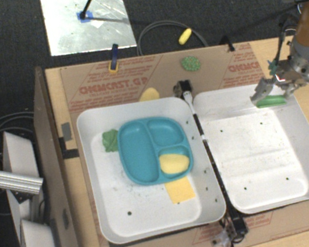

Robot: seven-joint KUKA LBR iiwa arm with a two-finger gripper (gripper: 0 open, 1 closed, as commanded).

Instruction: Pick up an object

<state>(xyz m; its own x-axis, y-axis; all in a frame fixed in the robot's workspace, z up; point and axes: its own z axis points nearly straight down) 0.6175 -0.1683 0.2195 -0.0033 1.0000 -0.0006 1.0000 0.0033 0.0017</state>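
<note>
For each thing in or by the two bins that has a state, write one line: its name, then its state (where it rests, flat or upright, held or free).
Blue tray: flat in the left bin.
Yellow lump: in the tray's lower right compartment.
Yellow square: flat on the bin floor, below the tray.
Green leaf: at the tray's left edge, partly hidden.
Green stick: flat at the right bin's far edge, by the gripper; held or free, unclear.

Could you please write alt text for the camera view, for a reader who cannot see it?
The grey arm's gripper hovers by a green stick-shaped object at the right white bin's far edge. The left white bin holds a teal divided plate carrying a yellow lump.
</note>
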